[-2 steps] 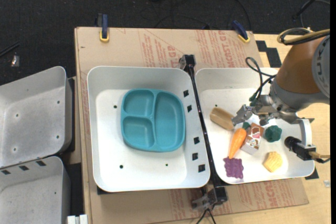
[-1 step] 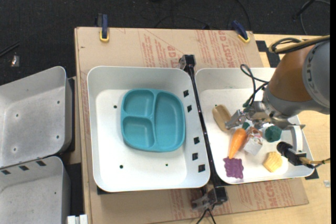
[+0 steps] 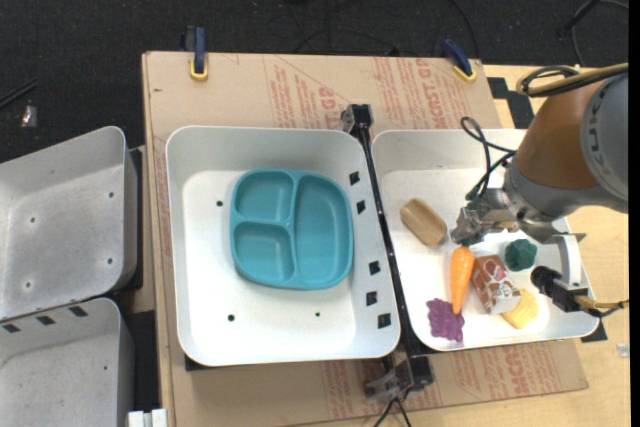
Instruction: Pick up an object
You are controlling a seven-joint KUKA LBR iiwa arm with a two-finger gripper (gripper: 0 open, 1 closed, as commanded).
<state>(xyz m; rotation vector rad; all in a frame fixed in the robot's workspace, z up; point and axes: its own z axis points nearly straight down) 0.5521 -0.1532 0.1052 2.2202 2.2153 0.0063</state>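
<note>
1. At the far left, two white perforated panels (image 3: pixel 60 215) lie beside the desk, off its edge.
2. The desk (image 3: pixel 300 85) is topped with brown cardboard held by two clamps at its far edge, one blue-and-yellow clamp (image 3: pixel 198 52) to the left and another (image 3: pixel 460 60) to the right.
3. The left bin (image 3: pixel 190 215) holds a teal divided plate (image 3: pixel 293 228) with three compartments, lying flat near the bin's middle.
4. The right bin (image 3: pixel 430 155) holds the small objects, grouped in its near half. A tan bread-like piece (image 3: pixel 423 221) lies furthest left, just right of the divider between the bins.
5. An orange carrot (image 3: pixel 460 277) lies below it, pointing toward the near edge, with a purple piece (image 3: pixel 444 319) at its tip.
6. Right of the carrot sits a red-brown block (image 3: pixel 491 283), and a yellow piece (image 3: pixel 521 312) touches its near corner.
7. A dark green round object (image 3: pixel 520 254) lies just right of the block's far end.
8. The end effector (image 3: pixel 478 221) hangs low over the right bin, between the bread-like piece and the green object, above the carrot's top. Whether it is apart or together cannot be told, and nothing visibly sits in it.
9. The arm (image 3: pixel 570 155) reaches in from the right.
</note>
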